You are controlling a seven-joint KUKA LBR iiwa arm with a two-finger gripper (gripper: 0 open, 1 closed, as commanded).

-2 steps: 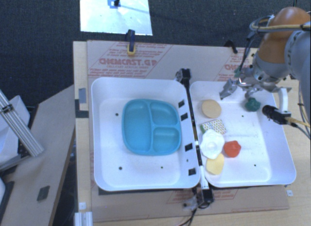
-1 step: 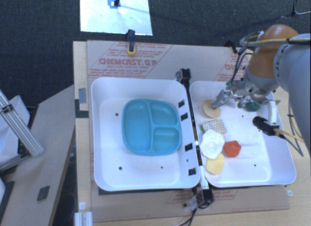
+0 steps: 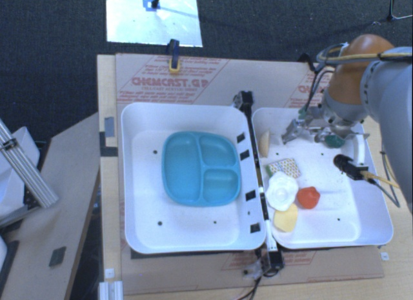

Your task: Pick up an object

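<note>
Six loose items sit in the right bin (image 3: 368,228), none lifted yet. The pincer (image 3: 308,131) is low over the far end of that bin. I can't tell how wide it's open or whether it has anything.

The nearest candidate is the teal piece (image 3: 334,140), just beside the pincer and partly hidden under the wrist.

Risks as I see them:
- The teal piece is off to the side of the pincer. Closing from here likely grabs air or nudges it toward the far wall.
- The white round item (image 3: 282,190), red piece (image 3: 308,197) and yellow piece (image 3: 286,218) are bunched, some touching. A grab there could catch two or knock one loose.
- The patterned piece (image 3: 284,166) looks flat and hard to get under.
- The pale piece (image 3: 264,142) sits by the inner wall, so there's collision risk.

The left bin (image 3: 142,182) holds a blue divided plate (image 3: 200,166), well apart from the pincer.
</note>
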